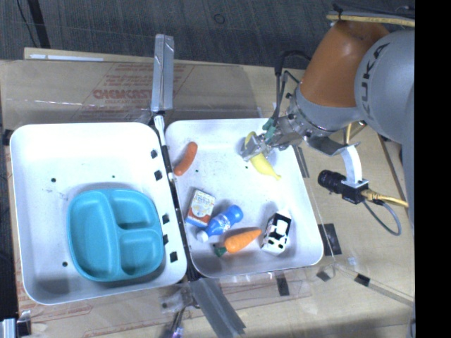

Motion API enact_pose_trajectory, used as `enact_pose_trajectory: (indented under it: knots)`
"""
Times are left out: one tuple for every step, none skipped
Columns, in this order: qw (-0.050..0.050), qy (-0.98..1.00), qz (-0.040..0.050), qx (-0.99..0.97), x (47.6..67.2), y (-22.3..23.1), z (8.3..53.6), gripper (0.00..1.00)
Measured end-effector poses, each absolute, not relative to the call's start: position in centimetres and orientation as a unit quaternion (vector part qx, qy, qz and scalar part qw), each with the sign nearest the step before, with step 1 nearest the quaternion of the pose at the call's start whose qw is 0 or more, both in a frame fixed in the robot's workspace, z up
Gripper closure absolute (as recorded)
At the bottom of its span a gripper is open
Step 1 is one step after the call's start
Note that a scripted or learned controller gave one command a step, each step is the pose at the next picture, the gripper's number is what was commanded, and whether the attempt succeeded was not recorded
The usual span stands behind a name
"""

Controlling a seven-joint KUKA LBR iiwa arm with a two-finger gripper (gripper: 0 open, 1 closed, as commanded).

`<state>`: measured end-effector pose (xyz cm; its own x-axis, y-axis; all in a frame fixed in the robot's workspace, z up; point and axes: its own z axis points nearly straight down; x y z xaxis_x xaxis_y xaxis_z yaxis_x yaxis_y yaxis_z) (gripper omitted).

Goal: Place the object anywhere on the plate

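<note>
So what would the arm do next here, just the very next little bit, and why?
Probably lift straight up a little. The gripper is in the right bin at the yellow banana, which seems caught at its top end, though the grasp is hard to confirm. The blue plate lies in the left bin, so the banana must first clear the rims between them.
</note>
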<state>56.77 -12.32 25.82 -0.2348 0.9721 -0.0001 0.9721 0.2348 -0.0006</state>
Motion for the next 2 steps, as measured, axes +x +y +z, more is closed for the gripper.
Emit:
enact_pose_trajectory:
  knots:
    - [0.003, -0.839, 0.0013, -0.544, 49.5, -5.7, 19.0, 1.0]
    - [0.003, -0.896, 0.0013, -0.445, 49.5, 1.2, 19.1, 1.0]
